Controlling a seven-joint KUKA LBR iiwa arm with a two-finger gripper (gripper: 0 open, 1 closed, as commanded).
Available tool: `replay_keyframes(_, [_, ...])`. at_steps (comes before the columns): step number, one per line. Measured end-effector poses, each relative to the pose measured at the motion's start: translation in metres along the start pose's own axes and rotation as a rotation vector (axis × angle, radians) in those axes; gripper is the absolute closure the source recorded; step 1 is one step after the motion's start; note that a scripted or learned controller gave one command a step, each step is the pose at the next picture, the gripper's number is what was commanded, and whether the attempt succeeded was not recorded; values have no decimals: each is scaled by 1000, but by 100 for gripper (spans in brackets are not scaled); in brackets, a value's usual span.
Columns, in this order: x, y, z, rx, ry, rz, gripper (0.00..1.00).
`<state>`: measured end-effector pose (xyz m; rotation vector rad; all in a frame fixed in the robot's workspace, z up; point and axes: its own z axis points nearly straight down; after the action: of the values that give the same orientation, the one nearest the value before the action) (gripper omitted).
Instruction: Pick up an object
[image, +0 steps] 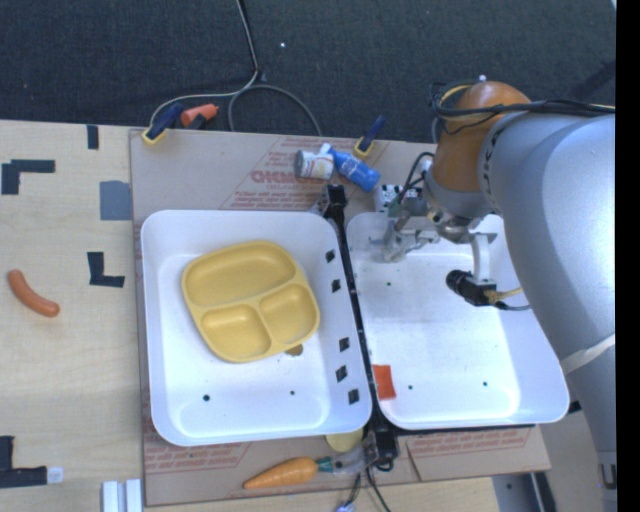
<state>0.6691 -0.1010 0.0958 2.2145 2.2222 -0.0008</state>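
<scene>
Gripper (392, 243) down at far rim of right bin (450, 400), finger state impossible to tell. Yellow divided plate (250, 300) flat in left bin (170, 330), well apart from gripper.

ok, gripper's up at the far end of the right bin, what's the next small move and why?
Probably slide toward the near-left corner of the right bin: the gripper sits over bare floor at the far end, and the small orange block looks like the nearest thing to grasp.

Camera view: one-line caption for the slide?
KUKA arm's end effector low over the right bin's far corner; yellow divided plate in the left bin, toy carrot on the bench.
</scene>
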Motion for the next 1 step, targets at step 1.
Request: replay_keyframes(1, [57,-88,-93,5,6,-1,100])
